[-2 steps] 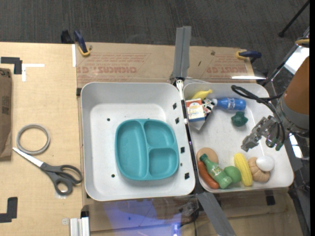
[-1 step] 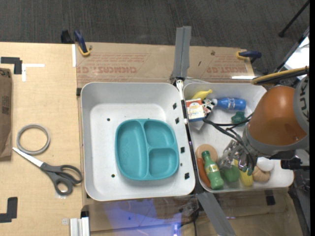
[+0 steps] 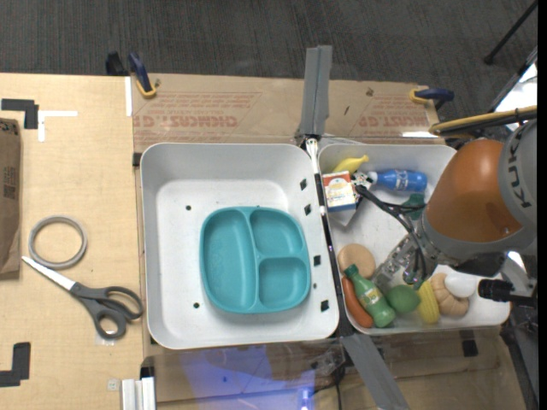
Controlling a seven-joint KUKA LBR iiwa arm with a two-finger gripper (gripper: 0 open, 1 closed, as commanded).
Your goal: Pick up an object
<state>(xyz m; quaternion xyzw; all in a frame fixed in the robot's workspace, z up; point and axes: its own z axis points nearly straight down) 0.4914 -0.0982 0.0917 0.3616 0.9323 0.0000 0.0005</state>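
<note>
I see a tan bench on dark floor, with scissors and a tape ring far left of the claw. My arm reaches in from the right, wrist bent down into the right bin. The claw hangs low just above the green bottle, a carrot and a bun to its left; how far it is open I cannot tell. The left bin holds a teal tray.

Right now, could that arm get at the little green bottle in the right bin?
Probably yes. The end effector hangs low in the right bin, just beside the green bottle. The bottle lies on top of the pile with nothing covering it, though neighbours crowd it closely.
</note>
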